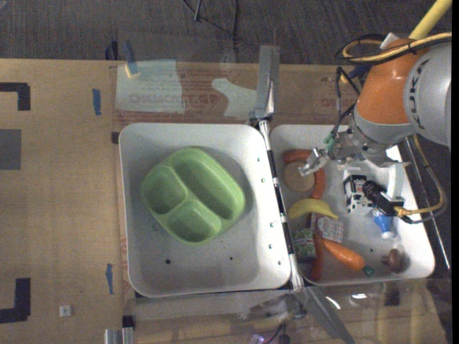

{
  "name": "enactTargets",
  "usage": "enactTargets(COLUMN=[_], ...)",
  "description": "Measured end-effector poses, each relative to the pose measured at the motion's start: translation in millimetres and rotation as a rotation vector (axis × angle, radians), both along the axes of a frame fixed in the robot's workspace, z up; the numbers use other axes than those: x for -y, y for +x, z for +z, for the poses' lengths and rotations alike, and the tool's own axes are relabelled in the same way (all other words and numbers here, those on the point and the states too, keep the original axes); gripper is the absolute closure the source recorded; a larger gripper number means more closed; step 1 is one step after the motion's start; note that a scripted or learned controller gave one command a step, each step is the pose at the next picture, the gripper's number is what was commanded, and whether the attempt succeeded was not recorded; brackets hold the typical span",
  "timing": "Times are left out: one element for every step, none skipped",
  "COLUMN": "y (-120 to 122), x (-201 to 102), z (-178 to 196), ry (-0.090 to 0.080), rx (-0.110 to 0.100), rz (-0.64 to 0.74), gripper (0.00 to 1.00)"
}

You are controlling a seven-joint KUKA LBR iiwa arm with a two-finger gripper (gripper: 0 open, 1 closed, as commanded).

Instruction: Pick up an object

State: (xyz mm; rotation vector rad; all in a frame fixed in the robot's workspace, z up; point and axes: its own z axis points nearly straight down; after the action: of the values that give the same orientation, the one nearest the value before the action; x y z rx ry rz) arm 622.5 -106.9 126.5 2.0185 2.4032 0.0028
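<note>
The right bin holds several small toy foods. A reddish sausage lies at its far left, with a tan round piece just below it. Further down are a yellow banana, a white packet, a green box, a red chili and an orange carrot. My gripper hangs low over the upper left of this bin, right beside the sausage and the tan piece. Nothing is visibly held in it.
The left bin holds a green divided plate. A black-and-white object, a blue item and a brown mushroom sit on the right bin's right side. A metal divider runs between the bins.
</note>
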Motion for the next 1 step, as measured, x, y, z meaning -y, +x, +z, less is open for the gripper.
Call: enactTargets(y=[12.0], x=[32.1], z=[-32.8], ry=[0.0], rx=[0.012], rz=[-0.024], gripper=[0.0])
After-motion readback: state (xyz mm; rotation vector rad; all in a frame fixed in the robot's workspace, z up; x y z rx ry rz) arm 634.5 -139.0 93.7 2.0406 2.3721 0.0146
